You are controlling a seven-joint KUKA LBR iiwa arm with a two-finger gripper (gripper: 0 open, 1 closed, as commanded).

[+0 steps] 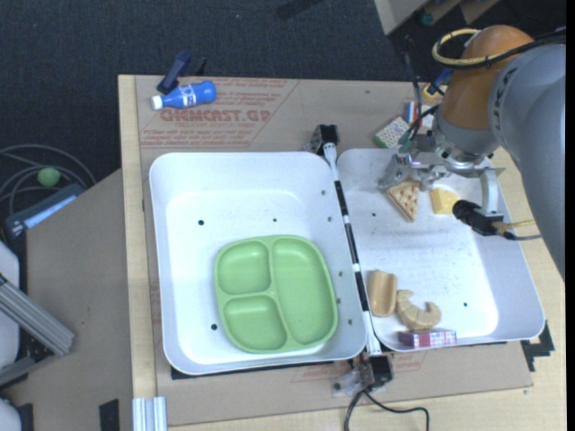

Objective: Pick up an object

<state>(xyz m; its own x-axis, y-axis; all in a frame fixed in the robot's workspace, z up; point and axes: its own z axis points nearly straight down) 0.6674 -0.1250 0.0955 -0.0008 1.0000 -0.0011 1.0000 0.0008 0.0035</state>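
Observation:
In the right bin [503, 285], a toy pizza slice [405, 199] lies near the far left corner, with a yellow cheese wedge [443, 201] just to its right. My gripper [415, 171] hangs low right over the far ends of these two pieces, at the bin's back wall. The wrist hides where it meets them. At the bin's near left lie a tan bread slice [382, 293], a croissant [420, 312] and a small maroon box [428, 338].
The left bin [180, 196] holds a green divided plate [274, 293]. A blue and white bottle [184, 94] lies on the bench behind that bin. The arm's grey body [530, 106] looms over the right bin's far right corner, trailing cables.

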